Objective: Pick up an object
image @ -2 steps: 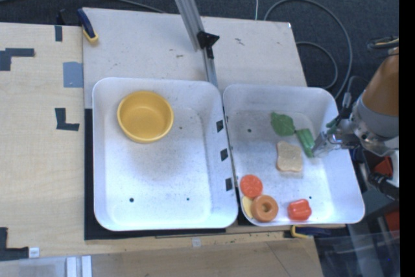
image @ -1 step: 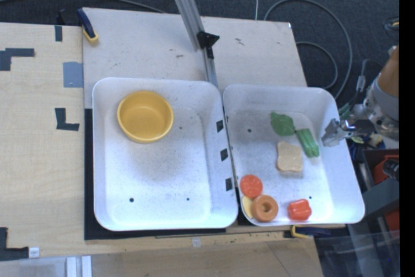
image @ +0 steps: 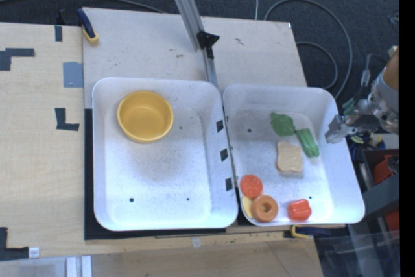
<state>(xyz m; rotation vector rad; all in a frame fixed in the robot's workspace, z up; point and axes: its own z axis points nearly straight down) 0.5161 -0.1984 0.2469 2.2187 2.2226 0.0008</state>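
**Claw waits at the right bin's edge**

Claw (image: 338, 128) hangs over the right bin's (image: 337, 204) right rim; I cannot tell its grip. Just left lies a green toy (image: 296, 132), its long side slanting from upper left to lower right, touching the bread slice (image: 290, 157).

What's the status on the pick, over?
Pincer at right bin's right rim, nothing in it. Green toy and bread slice nearest, untouched. Tomato, donut, red piece along front wall. Path clear.
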